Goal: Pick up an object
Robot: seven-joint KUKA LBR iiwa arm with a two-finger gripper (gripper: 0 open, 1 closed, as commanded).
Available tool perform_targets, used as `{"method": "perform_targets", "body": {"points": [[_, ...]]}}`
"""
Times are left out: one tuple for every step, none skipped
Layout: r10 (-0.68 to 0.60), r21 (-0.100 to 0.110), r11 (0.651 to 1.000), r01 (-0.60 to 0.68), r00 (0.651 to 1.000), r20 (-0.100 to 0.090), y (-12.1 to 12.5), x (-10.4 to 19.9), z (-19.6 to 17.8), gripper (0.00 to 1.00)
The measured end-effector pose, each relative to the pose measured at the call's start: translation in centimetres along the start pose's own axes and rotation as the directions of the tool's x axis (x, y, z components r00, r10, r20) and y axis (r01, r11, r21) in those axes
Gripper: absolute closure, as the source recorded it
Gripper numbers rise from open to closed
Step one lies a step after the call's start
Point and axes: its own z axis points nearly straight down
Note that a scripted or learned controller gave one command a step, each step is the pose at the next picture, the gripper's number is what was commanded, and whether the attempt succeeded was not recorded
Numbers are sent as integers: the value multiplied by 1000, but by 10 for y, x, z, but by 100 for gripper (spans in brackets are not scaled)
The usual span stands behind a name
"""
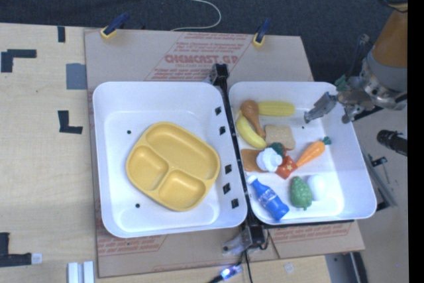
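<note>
My gripper (332,111) hangs over the upper right part of the right bin (351,162), its two fingers spread apart with nothing between them. Below and left of it lie the toy foods: a corn cob (275,108), a banana (250,132), a slice of bread (279,136), an orange carrot (311,152), a white and blue round toy (269,159), a green vegetable (301,192), a white egg-like piece (319,185) and a blue bottle (269,199). The carrot is the nearest to the fingers.
The left bin (112,109) holds a yellow divided plate (172,165). A black divider (228,136) runs between the bins. Both bins rest on a cardboard sheet (192,56). The arm's orange band (395,36) stands at the right edge.
</note>
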Motion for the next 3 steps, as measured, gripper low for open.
{"method": "perform_targets", "body": {"points": [[-4, -12, 1000, 4, 1000, 3, 3, 0, -8, 0], [-5, -8, 1000, 5, 1000, 3, 6, 3, 56, 0], [-4, -8, 1000, 4, 1000, 3, 0, 4, 119, 0]]}}
